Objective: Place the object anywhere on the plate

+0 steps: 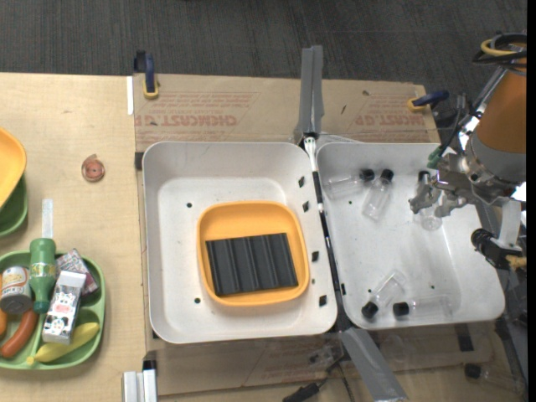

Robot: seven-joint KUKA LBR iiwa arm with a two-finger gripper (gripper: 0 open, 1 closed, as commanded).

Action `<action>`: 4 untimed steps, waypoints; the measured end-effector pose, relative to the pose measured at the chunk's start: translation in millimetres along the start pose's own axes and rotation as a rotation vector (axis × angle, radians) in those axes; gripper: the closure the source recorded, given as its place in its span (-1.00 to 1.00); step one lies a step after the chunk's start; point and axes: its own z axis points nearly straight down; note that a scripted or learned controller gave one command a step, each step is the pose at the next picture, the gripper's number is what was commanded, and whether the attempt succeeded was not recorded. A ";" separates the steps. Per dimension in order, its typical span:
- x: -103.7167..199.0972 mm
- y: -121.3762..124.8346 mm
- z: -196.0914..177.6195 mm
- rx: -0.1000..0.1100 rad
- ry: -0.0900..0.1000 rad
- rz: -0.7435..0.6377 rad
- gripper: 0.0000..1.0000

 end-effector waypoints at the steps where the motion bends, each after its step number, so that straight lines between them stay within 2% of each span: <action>1: -6.8 69.7 -29.0 -0.003 -0.001 -0.309 1.00; 2: 7.6 36.1 5.0 -0.001 0.001 -0.377 1.00; 3: 34.5 102.9 -21.5 -0.005 -0.001 -0.566 1.00; 4: 32.6 28.5 36.3 -0.002 0.001 -0.604 1.00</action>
